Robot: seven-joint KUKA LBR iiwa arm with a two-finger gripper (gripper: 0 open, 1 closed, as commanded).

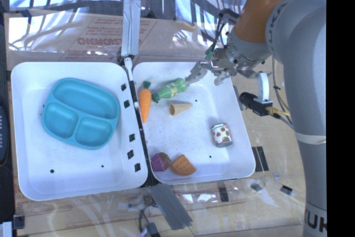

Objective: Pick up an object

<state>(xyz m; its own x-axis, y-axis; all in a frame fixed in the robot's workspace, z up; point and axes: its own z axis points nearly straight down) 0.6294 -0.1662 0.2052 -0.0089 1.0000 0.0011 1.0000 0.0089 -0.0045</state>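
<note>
A blue plate (80,114) sits in the left bin (22,175). In the right bin (244,166), a carrot (145,104) lies by the divider, and right of it a green bottle (171,89) at the far side. It looks light, stiff, slick; grip its middle. The gripper (195,74) touches its right end; whether open or closed, I cannot tell.

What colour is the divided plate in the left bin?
Light blue, the divided plate shows clearly in the camera view.
</note>
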